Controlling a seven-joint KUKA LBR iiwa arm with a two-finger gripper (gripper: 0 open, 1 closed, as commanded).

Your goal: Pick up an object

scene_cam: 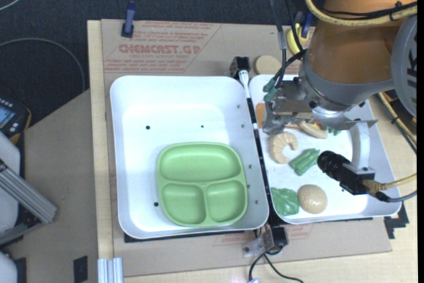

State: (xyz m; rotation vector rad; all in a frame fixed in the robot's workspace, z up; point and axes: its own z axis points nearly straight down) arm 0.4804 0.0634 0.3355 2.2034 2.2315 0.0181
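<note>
**Dark carpet around a paper-faced table**

The table (99,162) is a pale brown board with red CHEMCAST lettering (159,48) printed along its far side. A blue clamp (128,18) grips the table's far left corner. Dark blue-grey carpet (53,10) surrounds the table, and a thin pale cable (40,39) loops to its left. A silver aluminium rail (26,199) lies off its near left corner. The light is even.

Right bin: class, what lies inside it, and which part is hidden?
Inside the right bin lie a pale curved piece, a green piece, a second green piece and a tan round piece. The arm covers the bin's far part, so anything there is hidden.
</note>
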